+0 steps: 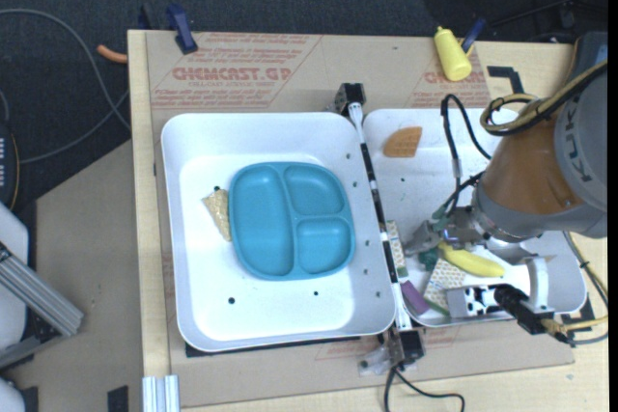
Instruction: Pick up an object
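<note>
My gripper [435,236] is low in the right bin [425,125], near the bin's left wall, with the grey and orange arm [531,178] covering much of the bin behind it. Just below and right of the gripper lies a yellow banana [470,261]. A speckled beige piece [445,278], a purple item [415,297] and a black-and-white patterned item [475,299] crowd the bin's front corner. An orange wedge [403,143] rests alone at the back of that bin. I cannot see anything held.
The left bin [193,207] holds a blue divided plate [290,217] with a tan cracker-like piece [218,210] at its left edge. A yellow bottle [451,54] and a blue clamp [181,27] sit on the bench behind the bins. Cables [454,125] hang by the arm.
</note>
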### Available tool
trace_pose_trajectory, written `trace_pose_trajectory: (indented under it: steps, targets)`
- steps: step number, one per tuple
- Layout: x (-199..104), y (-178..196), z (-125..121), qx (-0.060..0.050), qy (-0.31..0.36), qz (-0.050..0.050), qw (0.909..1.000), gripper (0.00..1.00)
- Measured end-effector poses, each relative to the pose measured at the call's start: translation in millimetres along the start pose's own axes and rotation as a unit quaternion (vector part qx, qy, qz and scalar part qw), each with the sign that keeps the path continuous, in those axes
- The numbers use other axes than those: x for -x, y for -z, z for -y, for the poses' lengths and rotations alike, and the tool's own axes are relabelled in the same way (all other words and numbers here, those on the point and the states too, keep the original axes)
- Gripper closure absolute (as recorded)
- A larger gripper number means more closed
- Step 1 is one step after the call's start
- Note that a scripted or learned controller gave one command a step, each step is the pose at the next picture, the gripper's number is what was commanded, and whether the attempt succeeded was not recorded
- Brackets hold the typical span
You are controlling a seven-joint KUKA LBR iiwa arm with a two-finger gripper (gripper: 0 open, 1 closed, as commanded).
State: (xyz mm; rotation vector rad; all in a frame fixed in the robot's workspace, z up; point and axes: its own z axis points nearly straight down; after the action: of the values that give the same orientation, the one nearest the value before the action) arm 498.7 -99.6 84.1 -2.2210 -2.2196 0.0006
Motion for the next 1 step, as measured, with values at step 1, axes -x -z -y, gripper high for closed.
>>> trace_pose_trajectory:
  steps: [1]
  targets:
    - [0.0, 10.4, -1.5, 0.003, 0.0, 0.001, 1.0, 1.0]
